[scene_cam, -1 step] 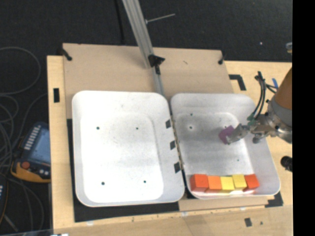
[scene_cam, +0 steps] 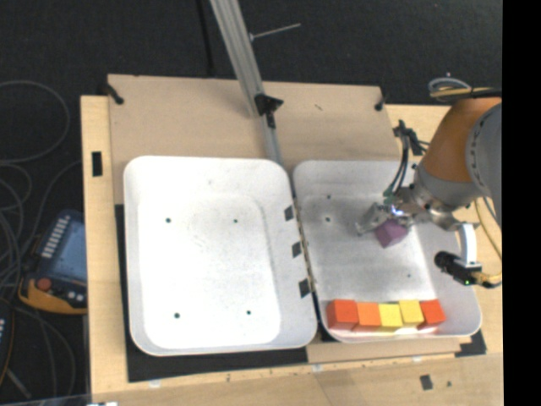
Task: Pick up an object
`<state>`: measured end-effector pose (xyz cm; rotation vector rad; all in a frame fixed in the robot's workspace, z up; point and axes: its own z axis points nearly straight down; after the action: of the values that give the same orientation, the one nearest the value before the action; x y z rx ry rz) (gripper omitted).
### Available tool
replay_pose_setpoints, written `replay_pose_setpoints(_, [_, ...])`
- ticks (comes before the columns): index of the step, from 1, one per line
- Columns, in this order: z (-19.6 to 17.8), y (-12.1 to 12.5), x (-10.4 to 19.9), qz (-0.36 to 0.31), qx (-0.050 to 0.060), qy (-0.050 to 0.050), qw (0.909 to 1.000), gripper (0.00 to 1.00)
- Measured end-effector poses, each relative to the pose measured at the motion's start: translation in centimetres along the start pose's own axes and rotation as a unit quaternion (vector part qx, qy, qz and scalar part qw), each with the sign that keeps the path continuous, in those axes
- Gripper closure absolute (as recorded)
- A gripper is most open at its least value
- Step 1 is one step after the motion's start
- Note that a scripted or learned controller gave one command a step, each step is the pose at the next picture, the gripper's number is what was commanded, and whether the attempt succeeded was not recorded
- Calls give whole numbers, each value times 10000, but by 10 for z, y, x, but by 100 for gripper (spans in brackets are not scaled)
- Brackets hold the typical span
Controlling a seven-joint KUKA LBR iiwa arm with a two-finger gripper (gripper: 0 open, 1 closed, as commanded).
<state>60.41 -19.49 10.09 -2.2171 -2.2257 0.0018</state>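
Wooden bench (scene_cam: 338, 100), dark floor (scene_cam: 84, 24)

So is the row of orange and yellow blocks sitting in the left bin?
No, the row of blocks lies along the near edge of the right bin, the one the gripper is over.

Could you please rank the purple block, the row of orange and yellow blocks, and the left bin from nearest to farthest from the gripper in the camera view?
1. Purple block: right at the gripper, in the right bin.
2. Row of orange and yellow blocks: along the right bin's near edge, below the gripper.
3. Left bin: across the divide, on the far left.
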Motion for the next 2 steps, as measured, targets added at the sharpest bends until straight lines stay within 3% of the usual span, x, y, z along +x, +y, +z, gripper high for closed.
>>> replay_pose_setpoints(1, [-16, 0, -2, -19, -22, -20, 10000, 100])
replay_pose_setpoints(2, [-1, 42, 65, -23, -70, -15, 10000, 100])
